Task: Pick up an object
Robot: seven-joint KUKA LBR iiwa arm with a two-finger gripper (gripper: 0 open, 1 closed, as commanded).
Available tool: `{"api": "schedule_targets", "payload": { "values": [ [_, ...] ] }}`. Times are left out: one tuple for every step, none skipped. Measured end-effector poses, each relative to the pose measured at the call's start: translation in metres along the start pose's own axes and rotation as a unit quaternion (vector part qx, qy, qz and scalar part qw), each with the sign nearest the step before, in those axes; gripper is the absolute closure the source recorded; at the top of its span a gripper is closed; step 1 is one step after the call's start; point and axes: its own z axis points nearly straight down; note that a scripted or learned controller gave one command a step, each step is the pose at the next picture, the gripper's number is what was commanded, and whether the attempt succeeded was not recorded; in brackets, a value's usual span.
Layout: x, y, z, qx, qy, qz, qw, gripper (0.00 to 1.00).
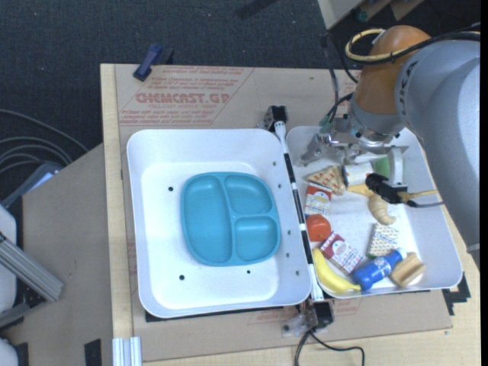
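The worktop (191, 97) is a light wooden board with red print, and it carries two shallow white bins side by side. The left bin (152, 204) holds a blue divided plate (229, 218), which lies flat near the middle of it. The right bin (435, 250) holds all the small things, and I give their places relative to the plate. The grey arm (450, 105) with its orange band (389, 59) comes in to the right of the plate and reaches down over the far end of the right bin. The hand (347, 152) hangs there, up and to the right of the plate, above a sandwich triangle (326, 179); I cannot tell if it is spread or pressed together, and nothing is seen pinched in it. Right of the plate and lower, a yellow banana (333, 274) lies along the near left side of the bin, just beside a blue bottle (376, 271). A red tomato (318, 226) sits just right of the plate, with a small red and white packet (316, 201) above it. Farther right are a checked cracker (383, 240) and a brown bread roll (408, 268).
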Motion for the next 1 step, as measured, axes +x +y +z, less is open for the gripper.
{"api": "schedule_targets", "payload": {
  "values": [
    [0.0011,0.0000,0.0000,0.000,0.000,0.000,1.0000,0.00]
  ]
}}
